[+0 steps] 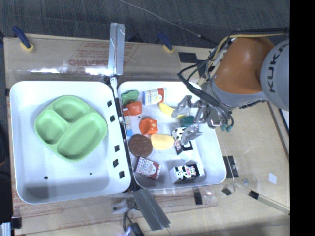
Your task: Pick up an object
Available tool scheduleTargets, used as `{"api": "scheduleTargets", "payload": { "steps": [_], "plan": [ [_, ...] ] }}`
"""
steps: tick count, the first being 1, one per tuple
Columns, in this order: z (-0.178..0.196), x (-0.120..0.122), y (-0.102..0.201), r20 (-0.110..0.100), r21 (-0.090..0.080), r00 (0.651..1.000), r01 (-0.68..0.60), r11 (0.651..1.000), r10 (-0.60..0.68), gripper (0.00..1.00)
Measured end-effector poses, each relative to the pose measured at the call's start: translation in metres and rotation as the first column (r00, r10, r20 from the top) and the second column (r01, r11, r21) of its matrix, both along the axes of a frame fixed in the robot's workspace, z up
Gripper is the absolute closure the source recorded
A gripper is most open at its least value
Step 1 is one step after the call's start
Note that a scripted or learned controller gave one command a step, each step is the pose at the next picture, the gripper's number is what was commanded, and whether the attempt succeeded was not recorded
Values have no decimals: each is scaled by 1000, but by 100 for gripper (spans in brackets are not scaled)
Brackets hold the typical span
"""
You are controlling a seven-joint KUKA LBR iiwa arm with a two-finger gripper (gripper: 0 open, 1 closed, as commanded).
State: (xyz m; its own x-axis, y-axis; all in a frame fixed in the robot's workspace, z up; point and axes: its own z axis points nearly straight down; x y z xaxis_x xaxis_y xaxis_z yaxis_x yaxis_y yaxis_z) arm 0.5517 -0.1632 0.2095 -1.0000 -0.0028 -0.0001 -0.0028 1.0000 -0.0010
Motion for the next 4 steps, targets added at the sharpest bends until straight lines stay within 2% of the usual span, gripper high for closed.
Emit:
{"api": "scheduleTargets", "payload": {
  "steps": [1, 2, 3, 4],
  "plan": [
    [-115, 22, -47, 7, -1, 1000, 16, 1000, -16, 0],
    [-116, 18, -45, 1, 1, 1000, 25, 1000, -25, 0],
    [-116, 80, 65, 3, 4, 981, 195, 981, -195, 0],
    [-105, 81, 62, 5, -1, 981, 193, 981, -193, 100]
  ]
}}
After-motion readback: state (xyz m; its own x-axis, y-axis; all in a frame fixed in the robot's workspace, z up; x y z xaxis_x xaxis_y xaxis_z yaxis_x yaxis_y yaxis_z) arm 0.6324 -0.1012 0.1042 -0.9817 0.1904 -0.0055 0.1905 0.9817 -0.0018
